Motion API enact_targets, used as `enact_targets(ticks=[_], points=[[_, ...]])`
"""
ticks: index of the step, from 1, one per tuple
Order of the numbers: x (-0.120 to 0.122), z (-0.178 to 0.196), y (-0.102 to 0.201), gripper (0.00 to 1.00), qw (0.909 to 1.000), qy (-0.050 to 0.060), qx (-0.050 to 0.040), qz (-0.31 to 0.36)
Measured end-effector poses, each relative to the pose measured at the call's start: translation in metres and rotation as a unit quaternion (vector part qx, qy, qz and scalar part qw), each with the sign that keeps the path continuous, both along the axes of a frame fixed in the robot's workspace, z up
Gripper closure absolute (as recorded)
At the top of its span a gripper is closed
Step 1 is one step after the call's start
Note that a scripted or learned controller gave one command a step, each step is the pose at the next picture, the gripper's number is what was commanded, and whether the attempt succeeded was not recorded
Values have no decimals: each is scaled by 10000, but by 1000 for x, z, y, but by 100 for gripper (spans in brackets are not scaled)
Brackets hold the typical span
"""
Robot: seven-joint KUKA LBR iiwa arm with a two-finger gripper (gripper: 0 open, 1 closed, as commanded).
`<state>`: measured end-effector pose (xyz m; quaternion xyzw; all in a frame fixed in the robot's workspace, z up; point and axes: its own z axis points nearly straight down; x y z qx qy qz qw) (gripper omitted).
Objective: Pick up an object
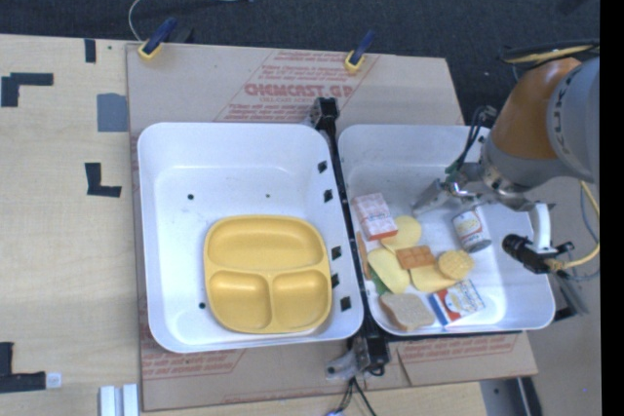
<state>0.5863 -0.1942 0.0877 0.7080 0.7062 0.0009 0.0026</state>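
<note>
1 yellow tray (266,283) in left bin (161,170); approx 9 food items in right bin (390,151); gripper (450,192) state can't tell.

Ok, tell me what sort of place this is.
Probably a robot lab's picking bench: two white bins clamped onto a cardboard sheet, toy food heaped in the right one, a yellow tray in the left.

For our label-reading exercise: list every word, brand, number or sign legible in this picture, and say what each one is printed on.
"CHEMCAST GP" in red, on the brown board under the bins; smaller red print around it is too blurred to read.
Red and white packet in the right bin: print unreadable.
Small can: label too small.
Blue and red carton: print blurred.
</note>
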Motion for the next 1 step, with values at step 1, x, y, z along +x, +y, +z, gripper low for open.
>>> enact_targets(ticks=[1], points=[[-9, 59, -14, 0, 10000, 12, 5, 15]])
